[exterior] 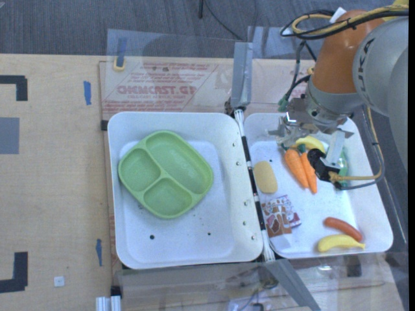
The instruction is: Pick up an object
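Note:
My gripper (303, 139) hangs over the far part of the right bin (373, 216), just above the top ends of two orange carrots (300, 168) that lie side by side. A small yellow thing (312, 143) peeks out beneath the gripper, mostly hidden by it. A tan potato-like piece (264, 177) lies near the bin's left wall. A printed packet (280, 215) sits nearer the front. A red sausage-shaped piece (342, 227) and a yellow banana (340, 243) lie at the front right.
The left bin (123, 238) holds a green divided plate (166, 173). A green object (342, 165) lies by the right bin's right side, partly behind the wrist hardware. The ridge between the bins (249, 186) runs just left of the potato-like piece.

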Controlling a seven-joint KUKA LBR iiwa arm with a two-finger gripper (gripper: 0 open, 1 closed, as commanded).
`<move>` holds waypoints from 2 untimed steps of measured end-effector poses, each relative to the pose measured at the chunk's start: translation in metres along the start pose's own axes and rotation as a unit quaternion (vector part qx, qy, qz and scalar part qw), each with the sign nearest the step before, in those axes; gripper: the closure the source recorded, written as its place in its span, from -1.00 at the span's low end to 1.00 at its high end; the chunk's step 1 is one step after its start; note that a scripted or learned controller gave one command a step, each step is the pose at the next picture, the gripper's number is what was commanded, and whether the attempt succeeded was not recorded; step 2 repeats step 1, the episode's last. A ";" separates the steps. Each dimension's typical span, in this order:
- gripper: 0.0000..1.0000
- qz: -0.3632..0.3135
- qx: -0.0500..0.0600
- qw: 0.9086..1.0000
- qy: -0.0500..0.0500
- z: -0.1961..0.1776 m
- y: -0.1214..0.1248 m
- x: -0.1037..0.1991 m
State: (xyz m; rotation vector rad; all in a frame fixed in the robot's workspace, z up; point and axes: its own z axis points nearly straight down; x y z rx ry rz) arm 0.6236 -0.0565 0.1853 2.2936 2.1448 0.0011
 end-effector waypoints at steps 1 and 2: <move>-1.00 0.000 0.000 1.000 0.000 0.000 0.000 0.000; -1.00 0.000 0.000 1.000 0.000 0.000 0.000 0.000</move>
